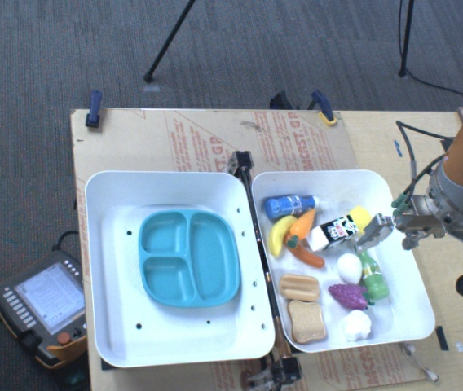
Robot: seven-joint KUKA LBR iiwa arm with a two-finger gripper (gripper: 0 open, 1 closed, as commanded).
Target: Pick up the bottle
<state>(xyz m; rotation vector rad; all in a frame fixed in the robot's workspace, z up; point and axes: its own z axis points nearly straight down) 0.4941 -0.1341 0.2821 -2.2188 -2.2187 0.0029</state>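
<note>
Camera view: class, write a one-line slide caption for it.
Claw poised above the right bin's toy food, the blue bottle lying at its far left; a teal divided plate sits in the left bin.

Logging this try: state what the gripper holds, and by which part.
Nothing shows between the fingers of the gripper, which sits above the right bin by the green bottle. The blue bottle lies untouched.
</note>
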